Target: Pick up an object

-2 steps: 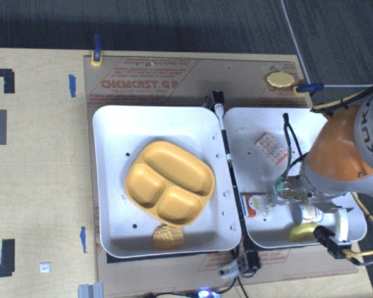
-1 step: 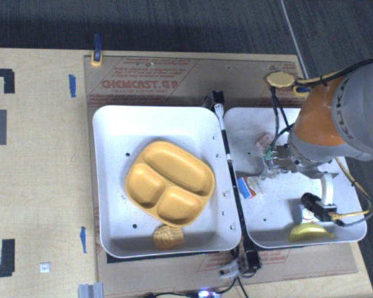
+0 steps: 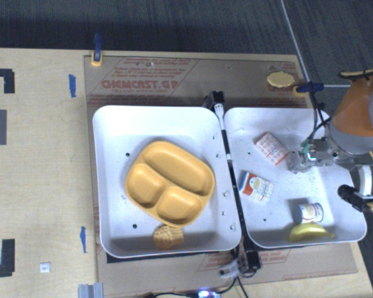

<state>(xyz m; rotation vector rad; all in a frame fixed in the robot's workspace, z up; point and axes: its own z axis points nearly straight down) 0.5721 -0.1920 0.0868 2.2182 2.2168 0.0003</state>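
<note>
In the right bin (image 3: 280, 120) lie a small red-and-white carton (image 3: 270, 148), a white packet with red and blue print (image 3: 256, 187), a small white can (image 3: 311, 213) and a yellow banana (image 3: 311, 231) by the near wall. My gripper (image 3: 302, 159) hangs low over the right bin, just right of the carton and above the can. It looks apart from both, and nothing shows in its grasp. The grey arm with its orange band (image 3: 359, 107) comes in from the right edge.
The left bin (image 3: 112, 166) holds a large yellow divided plate (image 3: 169, 182) and a small brown ridged object (image 3: 168, 236) near its front wall. A tan disc (image 3: 280, 79) lies on the cardboard behind the right bin. A black divider runs between the bins.
</note>
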